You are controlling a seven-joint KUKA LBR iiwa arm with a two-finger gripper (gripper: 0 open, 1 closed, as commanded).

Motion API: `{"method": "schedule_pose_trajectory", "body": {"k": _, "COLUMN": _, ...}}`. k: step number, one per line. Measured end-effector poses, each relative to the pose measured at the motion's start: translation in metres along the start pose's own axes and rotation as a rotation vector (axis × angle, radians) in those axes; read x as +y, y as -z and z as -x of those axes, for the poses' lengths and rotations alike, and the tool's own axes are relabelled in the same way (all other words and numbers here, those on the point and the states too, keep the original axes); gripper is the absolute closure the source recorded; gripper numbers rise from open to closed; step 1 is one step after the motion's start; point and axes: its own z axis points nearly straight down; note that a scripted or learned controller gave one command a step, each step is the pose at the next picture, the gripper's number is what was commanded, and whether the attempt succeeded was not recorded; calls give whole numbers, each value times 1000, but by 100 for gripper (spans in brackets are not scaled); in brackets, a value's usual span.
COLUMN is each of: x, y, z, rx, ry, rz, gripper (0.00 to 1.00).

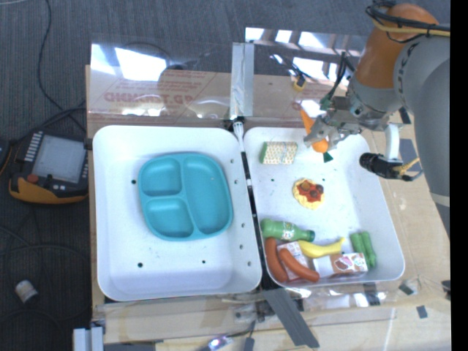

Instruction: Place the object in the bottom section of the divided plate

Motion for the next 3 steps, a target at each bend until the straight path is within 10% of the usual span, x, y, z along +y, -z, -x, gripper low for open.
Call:
{"method": "schedule_pose_trajectory", "body": {"k": 2, "x": -49, "y": 5, "z": -147, "rx": 5, "ry": 10, "rz": -1, "gripper": 100}}
{"method": "schedule_pose_trajectory", "body": {"k": 3, "x": -49, "y": 5, "z": -146, "rx": 5, "ry": 10, "rz": -1, "gripper": 0}}
